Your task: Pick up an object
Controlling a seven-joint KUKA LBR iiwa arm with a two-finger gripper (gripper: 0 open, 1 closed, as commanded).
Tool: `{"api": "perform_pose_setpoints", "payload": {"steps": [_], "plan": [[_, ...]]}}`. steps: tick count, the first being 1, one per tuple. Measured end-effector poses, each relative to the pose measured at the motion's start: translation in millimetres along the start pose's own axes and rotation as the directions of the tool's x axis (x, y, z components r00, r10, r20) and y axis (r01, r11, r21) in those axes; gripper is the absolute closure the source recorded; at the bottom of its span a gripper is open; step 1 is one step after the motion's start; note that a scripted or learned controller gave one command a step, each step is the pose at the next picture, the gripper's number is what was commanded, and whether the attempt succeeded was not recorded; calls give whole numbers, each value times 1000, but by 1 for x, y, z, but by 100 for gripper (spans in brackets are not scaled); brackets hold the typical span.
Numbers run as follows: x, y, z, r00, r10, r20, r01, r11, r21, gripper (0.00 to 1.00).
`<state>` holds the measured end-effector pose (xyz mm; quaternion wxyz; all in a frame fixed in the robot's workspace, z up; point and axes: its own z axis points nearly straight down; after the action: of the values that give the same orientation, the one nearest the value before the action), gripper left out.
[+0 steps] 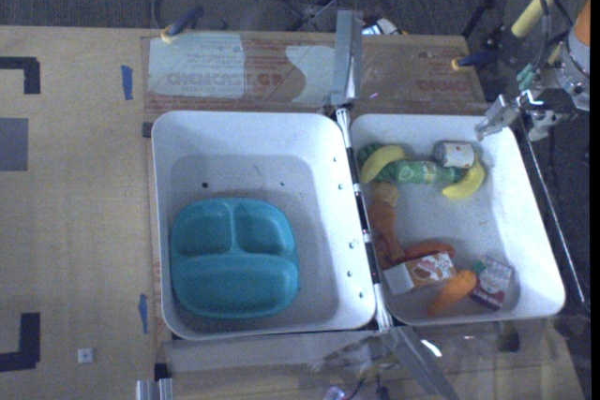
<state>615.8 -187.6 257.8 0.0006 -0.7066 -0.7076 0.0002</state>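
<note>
The right white bin [539, 229] holds several objects. A yellow banana [380, 161] lies at its far left beside a green bottle [417, 171], a silver can [454, 154] and a second banana [467, 185]. Along the left wall lies an orange-brown item [382, 220]. Near the front are a red-and-white carton [422, 272], a carrot [452, 291] and a dark red packet [492, 281]. My gripper [511, 111] hangs over the bin's far right corner, up and to the right of the can, with nothing visibly in it.
The left white bin [173, 145] holds a teal divided plate [234, 258]. A metal divider [344, 61] rises behind the seam between the bins. Clamps and cables [478, 61] sit at the back right, near the arm [577, 51].
</note>
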Motion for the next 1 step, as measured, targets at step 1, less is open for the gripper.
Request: {"api": "perform_pose_setpoints", "payload": {"steps": [1], "plan": [[17,3,128,995,-104,0,104,995,0,0]]}}
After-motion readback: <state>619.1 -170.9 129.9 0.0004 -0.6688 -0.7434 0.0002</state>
